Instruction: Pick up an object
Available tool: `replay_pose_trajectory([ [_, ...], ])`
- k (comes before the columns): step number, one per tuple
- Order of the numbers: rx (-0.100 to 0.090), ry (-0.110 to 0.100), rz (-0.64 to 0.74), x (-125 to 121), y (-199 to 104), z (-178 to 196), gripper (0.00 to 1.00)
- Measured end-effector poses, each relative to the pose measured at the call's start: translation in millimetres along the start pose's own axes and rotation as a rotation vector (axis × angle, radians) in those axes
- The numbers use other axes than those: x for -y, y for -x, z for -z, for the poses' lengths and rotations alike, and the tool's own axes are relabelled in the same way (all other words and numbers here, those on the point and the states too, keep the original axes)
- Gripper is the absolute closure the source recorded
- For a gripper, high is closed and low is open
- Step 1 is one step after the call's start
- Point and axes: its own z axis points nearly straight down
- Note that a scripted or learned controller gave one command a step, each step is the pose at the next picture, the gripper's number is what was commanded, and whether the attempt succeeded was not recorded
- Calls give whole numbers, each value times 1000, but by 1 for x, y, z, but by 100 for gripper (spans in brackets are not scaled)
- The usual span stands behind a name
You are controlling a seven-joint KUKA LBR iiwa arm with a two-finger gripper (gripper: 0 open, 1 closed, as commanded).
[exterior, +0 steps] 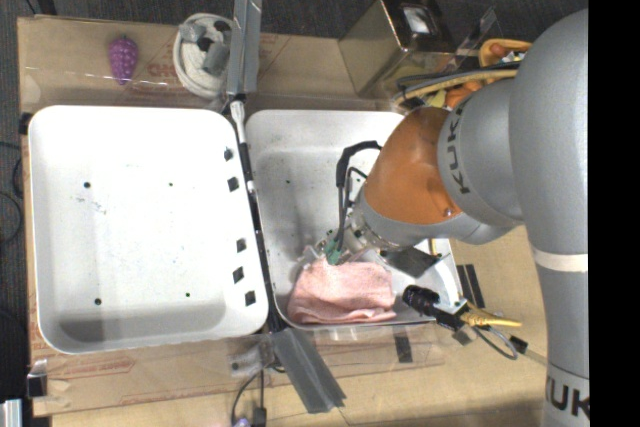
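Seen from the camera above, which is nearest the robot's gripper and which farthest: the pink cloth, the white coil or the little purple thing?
From the gripper:
1. Pink cloth, just beside it in the right bin.
2. White coil, on the bench along the bins' far side.
3. Purple thing, on the bench too, further left.

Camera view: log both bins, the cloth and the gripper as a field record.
Pink cloth: crumpled, in the right bin, against its lower wall in view
Gripper: down at the cloth's upper left edge; grip unclear
Left bin: adjoining, on the view's left
Purple object: on the bench, above the left bin in view
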Motion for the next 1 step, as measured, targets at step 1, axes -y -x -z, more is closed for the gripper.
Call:
replay_pose_trajectory([
  [1, 3, 2, -258, -100, 14, 93, 100],
])
